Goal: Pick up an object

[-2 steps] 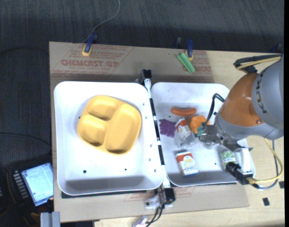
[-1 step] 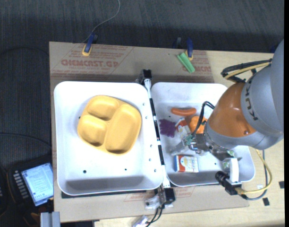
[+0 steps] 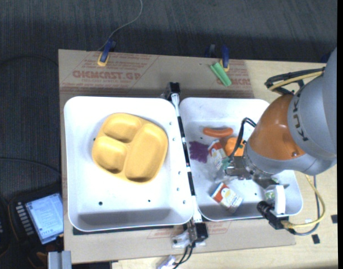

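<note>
- Dark grey carpet lies all round my bench (image 3: 76,80), a tan board with faded red lettering, clipped at its far edge by a blue clamp (image 3: 106,52) and with a green marker-like piece (image 3: 221,74) lying near a second clamp.
- My arm (image 3: 306,122) reaches in from the right, grey with its orange band bulging over the right bin (image 3: 194,150); it covers much of that bin's right half.
- The left bin (image 3: 76,167) carries a big yellow lumpy thing (image 3: 130,147), shaped like three soft rolls joined together, sitting near its middle.
- My gripper (image 3: 234,167) hangs low over the right bin's middle, just beside the toys there; whether it is spread or pressed together I cannot tell, because the wrist hides it.
- Objects I could take are all small and lie in the right bin: an orange-red sausage shape (image 3: 217,132) toward the far side, a purple bunch (image 3: 197,151) near the left wall, a white and orange packet (image 3: 226,195) tilted near the front wall, and an orange piece (image 3: 232,145) touching my wrist's edge.
- A small screen device (image 3: 41,216) rests on the floor at lower left.
</note>
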